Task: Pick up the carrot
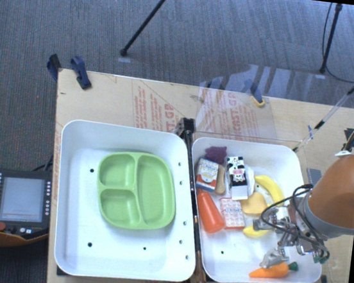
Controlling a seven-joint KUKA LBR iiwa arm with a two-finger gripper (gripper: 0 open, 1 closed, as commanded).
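Near the right white bin's [291, 160] front corner lies one orange carrot [269, 270]; the gripper [276, 255] hovers just above, grip unclear.

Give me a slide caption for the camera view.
Gripper hovers just above the carrot in the right bin.

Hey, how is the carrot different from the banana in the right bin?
The carrot is orange with a green tip; the banana is plain yellow. The carrot looks straight and tapered, while the banana curves. The carrot lies near the bin's front right corner, just below the gripper; the banana sits farther back, beside the other toys. Both rest in the right bin.
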